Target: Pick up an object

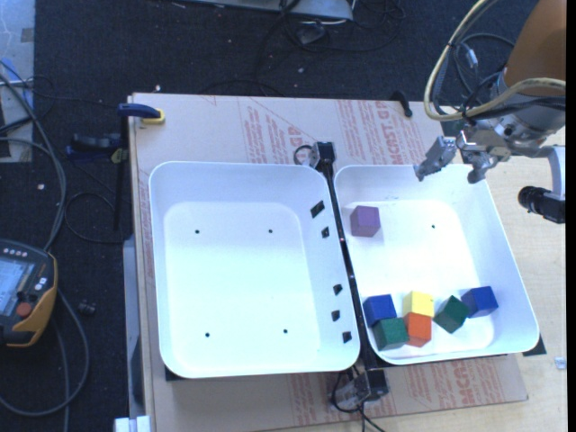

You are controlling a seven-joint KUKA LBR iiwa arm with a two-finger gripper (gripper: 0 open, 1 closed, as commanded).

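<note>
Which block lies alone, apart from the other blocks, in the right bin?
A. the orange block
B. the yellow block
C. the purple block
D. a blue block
C: the purple block sits by itself near the far left part of the right bin, while the yellow block, orange block and blue blocks cluster along its near edge.

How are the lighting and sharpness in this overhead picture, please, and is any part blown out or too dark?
Camera view: bright, even light; the white bins are nearly blown out, with faint shadows beside the blocks; the dark floor loses detail; the gripper looks slightly soft; the purple cube is clear.
</note>
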